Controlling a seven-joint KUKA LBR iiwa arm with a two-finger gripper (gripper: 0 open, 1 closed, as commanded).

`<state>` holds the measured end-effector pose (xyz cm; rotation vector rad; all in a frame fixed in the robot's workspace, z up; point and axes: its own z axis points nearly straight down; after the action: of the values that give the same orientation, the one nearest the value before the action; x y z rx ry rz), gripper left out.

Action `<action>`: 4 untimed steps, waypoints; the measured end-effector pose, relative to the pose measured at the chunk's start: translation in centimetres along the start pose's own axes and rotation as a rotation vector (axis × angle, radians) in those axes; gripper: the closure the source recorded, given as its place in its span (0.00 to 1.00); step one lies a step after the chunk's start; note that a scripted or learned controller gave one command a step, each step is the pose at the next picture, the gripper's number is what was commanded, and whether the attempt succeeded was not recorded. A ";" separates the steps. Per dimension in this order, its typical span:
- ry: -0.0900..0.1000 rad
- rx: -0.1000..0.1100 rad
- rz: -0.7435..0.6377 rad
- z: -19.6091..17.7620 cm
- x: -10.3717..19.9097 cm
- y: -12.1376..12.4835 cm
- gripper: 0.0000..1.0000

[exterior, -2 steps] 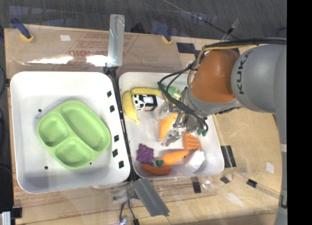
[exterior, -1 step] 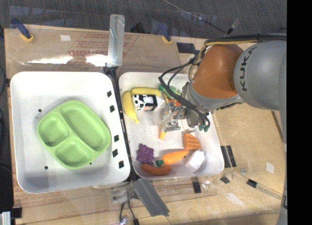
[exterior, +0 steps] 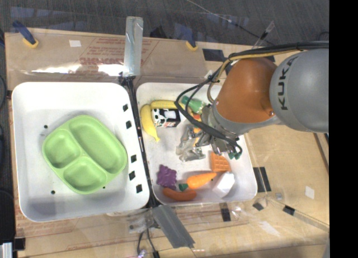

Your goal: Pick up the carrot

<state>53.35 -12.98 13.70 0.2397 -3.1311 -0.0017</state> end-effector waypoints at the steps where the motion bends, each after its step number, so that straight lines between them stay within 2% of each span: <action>1: -0.004 0.003 -0.131 -0.8 0.1 -4.8 1.00; 2: -0.004 0.002 -0.132 -0.8 0.1 -4.8 0.00; 3: 0.002 -0.002 -0.227 4.7 -0.8 -2.2 0.00; 4: -0.003 0.000 -0.230 3.5 -1.0 -2.1 1.00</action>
<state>54.70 -14.94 10.21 0.5982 -3.0856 -0.0025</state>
